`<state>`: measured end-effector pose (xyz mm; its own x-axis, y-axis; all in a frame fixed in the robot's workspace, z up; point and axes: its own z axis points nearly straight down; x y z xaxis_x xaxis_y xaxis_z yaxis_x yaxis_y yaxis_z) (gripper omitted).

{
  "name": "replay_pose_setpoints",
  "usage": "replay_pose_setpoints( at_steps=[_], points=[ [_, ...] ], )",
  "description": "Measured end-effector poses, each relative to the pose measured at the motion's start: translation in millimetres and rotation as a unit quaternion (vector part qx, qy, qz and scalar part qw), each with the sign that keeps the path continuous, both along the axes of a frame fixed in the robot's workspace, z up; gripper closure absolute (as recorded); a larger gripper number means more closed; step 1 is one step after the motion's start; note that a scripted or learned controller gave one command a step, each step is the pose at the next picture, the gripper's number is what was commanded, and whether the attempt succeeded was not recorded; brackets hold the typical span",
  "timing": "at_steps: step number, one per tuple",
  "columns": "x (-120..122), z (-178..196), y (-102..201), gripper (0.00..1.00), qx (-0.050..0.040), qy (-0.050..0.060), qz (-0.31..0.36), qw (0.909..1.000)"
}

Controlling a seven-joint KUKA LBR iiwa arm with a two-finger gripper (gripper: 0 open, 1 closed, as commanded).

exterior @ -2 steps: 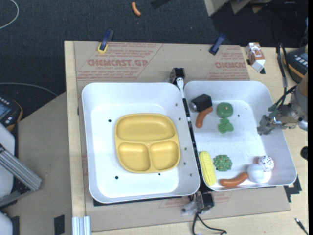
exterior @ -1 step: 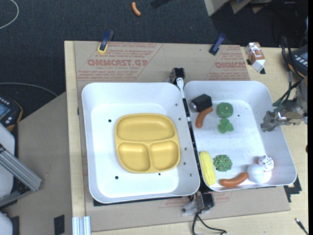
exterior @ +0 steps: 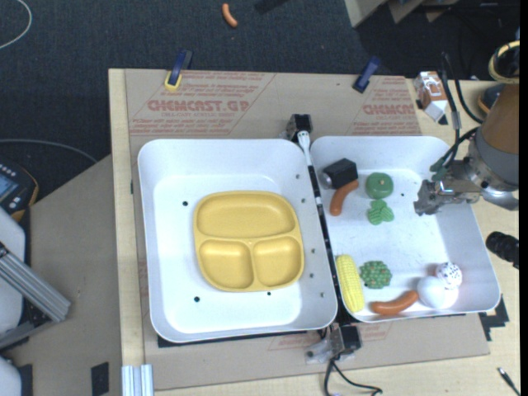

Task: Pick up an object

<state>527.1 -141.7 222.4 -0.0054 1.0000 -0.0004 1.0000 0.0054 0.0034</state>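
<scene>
The right bin [exterior: 462, 238] holds several toy foods. A black block [exterior: 340, 172] and an orange sausage [exterior: 342, 198] lie at its back left. Beside them sit a green round piece [exterior: 379, 185] and a small green leafy piece [exterior: 379, 214]. Along the front lie a corn cob [exterior: 350, 283], a broccoli floret [exterior: 376, 274], a second sausage [exterior: 393, 305] and a white ball [exterior: 437, 292]. My gripper [exterior: 431, 198] hangs over the bin's back right, right of the green pieces, with nothing visibly held.
The left bin [exterior: 165, 221] holds a yellow divided plate [exterior: 247, 240]. A black divider strip [exterior: 318, 221] runs between the bins. The arm [exterior: 499, 147] comes in over the right rim. Clamps and cables sit at the bench edges.
</scene>
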Motion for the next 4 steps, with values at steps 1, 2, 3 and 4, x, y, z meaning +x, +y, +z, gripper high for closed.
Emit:
replay_pose_setpoints(
  at_steps=[1,2,3,4],
  points=[
    [24,-5,53,1.0,0.0,0.0,0.0,1.0],
    [42,-11,106,1.0,0.0,0.0,0.0,1.0],
    [52,-11,164,1.0,0.0005,0.0,0.0,1.0],
    [46,1,179,1.0,0.0003,-0.001,-0.001,1.0]
  ],
)
